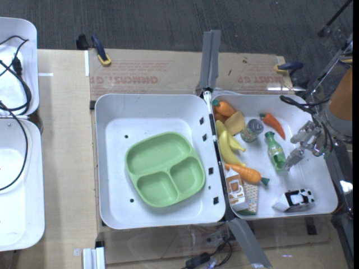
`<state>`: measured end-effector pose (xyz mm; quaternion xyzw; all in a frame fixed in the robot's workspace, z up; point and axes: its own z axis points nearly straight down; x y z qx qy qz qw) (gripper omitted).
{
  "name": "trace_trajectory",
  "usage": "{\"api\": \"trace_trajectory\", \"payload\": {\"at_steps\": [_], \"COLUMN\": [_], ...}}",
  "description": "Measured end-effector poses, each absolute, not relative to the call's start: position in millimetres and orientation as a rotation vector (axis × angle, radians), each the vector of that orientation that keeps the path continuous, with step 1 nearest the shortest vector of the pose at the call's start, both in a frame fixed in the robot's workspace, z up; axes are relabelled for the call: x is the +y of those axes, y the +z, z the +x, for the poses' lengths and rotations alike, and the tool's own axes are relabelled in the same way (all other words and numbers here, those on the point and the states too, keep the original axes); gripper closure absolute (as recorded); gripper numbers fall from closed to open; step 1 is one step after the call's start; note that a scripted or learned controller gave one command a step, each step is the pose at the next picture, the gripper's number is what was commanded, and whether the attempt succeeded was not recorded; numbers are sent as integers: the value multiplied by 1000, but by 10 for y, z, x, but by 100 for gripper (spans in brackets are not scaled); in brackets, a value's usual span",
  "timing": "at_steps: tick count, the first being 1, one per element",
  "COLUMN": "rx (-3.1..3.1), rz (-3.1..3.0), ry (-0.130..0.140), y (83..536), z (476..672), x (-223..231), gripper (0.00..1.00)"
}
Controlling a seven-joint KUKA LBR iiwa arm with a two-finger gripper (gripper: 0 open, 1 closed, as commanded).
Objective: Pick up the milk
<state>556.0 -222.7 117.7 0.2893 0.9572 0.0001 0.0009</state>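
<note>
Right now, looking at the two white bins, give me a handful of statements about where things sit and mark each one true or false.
1. The green three-compartment plastic plate lies in the left white bin. True.
2. The small black-and-white cow-patterned milk carton is clamped in the tool. False: it lies on the right white bin floor near the front corner, apart from the tool.
3. The green plastic bottle lies beside the tool. True.
4. The yellow banana rests on the green plate. False: it is in the right bin, near the divider.
5. The small metal can stands in the left bin. False: it is in the right bin, between the banana and the bottle.
</note>
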Motion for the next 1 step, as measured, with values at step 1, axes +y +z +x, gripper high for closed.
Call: {"api": "trace_trajectory", "payload": {"at_steps": [1], "rx": [3088], "rz": [568], "ry": [1], "y": [1110], "z": [5956], "x": [-1266], "gripper": [0]}}
